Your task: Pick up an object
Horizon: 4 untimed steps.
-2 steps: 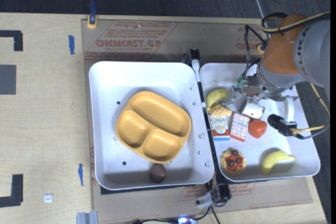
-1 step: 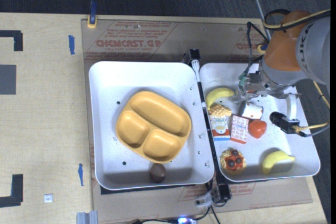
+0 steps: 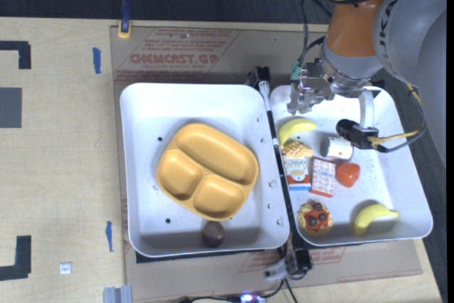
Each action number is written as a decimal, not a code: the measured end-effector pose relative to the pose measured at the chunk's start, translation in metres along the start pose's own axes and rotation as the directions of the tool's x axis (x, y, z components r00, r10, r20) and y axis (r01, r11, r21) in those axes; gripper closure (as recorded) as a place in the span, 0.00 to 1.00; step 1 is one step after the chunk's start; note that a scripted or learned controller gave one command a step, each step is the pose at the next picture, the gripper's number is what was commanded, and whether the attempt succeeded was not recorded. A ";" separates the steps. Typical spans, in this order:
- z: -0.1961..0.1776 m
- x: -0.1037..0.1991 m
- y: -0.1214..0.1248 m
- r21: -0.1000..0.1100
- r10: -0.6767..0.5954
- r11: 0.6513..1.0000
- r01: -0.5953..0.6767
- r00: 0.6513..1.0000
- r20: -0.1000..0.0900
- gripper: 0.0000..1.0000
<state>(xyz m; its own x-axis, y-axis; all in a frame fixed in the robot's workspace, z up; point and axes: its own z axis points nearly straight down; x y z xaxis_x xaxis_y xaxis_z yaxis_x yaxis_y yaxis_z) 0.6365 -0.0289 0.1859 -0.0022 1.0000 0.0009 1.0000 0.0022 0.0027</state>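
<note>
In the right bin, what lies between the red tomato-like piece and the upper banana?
In the camera view, a small white cylinder lies between the red piece and the upper banana, in the right bin.

Arm reached in from right; gripper (image 3: 306, 97) hung over far left corner of right bin (image 3: 408, 188), above banana (image 3: 295, 129). Right bin also held tomato (image 3: 347, 174), two small cartons (image 3: 311, 174), second banana (image 3: 374, 216), tart (image 3: 315, 216). Left bin (image 3: 142, 152) held yellow tray (image 3: 206, 169), brown ball (image 3: 213, 233).
</note>
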 end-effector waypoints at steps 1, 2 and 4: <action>0.001 -0.001 -0.001 0.002 0.001 1.000 -0.001 1.000 0.001 0.00; 0.040 -0.072 -0.013 0.005 0.002 1.000 -0.002 1.000 0.001 0.00; 0.099 -0.084 -0.085 0.000 0.003 1.000 -0.003 1.000 0.002 0.00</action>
<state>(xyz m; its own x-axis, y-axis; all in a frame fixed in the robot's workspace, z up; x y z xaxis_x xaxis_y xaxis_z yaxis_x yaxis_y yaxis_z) 0.5517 -0.1126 0.0862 0.0008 1.0000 -0.0009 1.0000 -0.0008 0.0022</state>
